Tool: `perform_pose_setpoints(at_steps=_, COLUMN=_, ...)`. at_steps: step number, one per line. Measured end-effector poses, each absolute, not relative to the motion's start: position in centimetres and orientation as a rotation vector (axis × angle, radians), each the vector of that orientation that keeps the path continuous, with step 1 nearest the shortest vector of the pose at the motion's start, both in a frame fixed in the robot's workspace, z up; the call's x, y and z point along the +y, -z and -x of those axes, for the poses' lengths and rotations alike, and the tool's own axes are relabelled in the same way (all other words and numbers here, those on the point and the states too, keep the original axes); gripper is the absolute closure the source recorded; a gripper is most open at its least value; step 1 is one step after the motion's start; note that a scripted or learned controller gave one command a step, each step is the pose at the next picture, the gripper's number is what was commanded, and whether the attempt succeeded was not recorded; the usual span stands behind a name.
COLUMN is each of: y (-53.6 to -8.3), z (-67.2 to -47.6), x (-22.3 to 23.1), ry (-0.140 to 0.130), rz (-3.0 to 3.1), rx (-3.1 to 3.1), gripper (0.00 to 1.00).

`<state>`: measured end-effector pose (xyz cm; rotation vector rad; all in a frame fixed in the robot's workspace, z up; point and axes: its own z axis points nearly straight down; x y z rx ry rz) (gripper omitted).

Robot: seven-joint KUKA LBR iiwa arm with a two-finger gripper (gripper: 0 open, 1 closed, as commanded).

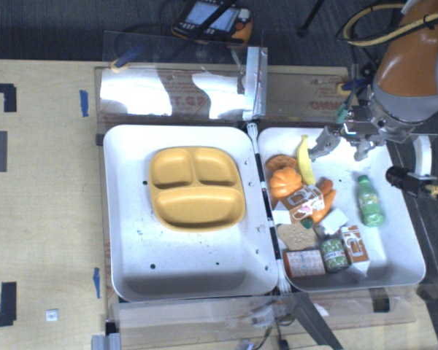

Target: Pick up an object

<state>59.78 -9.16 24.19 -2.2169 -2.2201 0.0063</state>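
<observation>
The right bin (pixel 401 261) holds a pile of toy food. I see a yellow banana (pixel 304 160), an orange pumpkin (pixel 285 184), a carrot (pixel 324 199), a green bottle (pixel 369 201), a green can (pixel 334 254) and several small cartons (pixel 354 243). My gripper (pixel 344 146) hangs over the back of that bin, right of the banana and behind the bottle. It is open, its two fingers spread apart with nothing between them.
A yellow compartment plate (pixel 197 187) lies in the left bin (pixel 131 254). A divider wall (pixel 263 195) separates the two bins. A clear panel (pixel 175 86) stands behind them, and cables and a handheld controller (pixel 212 20) lie beyond.
</observation>
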Motion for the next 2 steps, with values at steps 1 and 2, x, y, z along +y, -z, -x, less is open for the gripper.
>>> perform_pose_setpoints(at_steps=1, y=-14.8, z=-58.7, x=-12.2, ry=-0.004, rz=2.204, rx=-2.234, gripper=0.0)
perform_pose_setpoints(at_steps=2, y=-8.5, z=-61.9, x=-11.6, ry=0.003, rz=2.25, rx=-2.199, gripper=0.0)
